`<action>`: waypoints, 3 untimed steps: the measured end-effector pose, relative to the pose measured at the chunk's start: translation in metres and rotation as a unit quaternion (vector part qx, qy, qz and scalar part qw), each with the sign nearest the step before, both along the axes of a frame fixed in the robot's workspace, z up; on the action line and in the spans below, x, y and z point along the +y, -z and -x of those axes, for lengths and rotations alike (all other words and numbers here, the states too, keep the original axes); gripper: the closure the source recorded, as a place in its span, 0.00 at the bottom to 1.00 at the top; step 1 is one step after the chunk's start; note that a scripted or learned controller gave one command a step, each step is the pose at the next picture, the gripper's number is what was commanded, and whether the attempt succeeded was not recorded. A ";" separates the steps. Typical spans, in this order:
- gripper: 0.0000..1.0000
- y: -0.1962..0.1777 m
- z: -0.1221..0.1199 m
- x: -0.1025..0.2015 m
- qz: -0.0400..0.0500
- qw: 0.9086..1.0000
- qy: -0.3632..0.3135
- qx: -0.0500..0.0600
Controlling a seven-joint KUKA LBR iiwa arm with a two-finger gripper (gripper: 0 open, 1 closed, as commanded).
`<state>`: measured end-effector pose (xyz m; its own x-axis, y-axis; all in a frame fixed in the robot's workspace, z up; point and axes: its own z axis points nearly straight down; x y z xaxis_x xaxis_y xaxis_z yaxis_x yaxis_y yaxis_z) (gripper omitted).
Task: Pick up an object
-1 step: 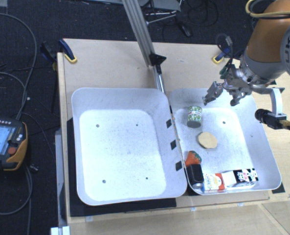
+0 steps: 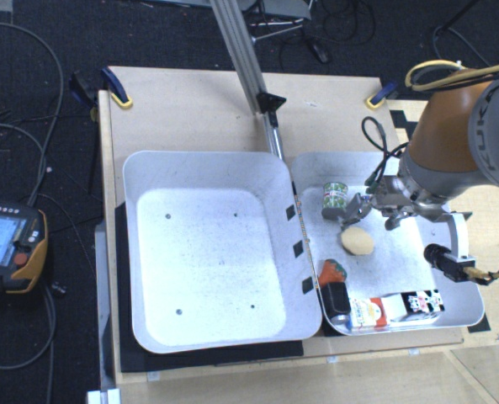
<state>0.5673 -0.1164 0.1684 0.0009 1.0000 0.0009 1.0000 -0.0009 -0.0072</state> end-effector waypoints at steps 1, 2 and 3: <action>0.00 0.075 -0.011 0.018 0.001 1.000 -0.001 -0.003; 0.00 0.078 -0.038 0.017 0.001 1.000 -0.001 -0.006; 0.00 0.080 -0.098 -0.027 0.001 1.000 0.000 -0.005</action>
<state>0.6657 -0.1432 0.0889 0.0012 1.0000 -0.0013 1.0000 -0.0012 0.0023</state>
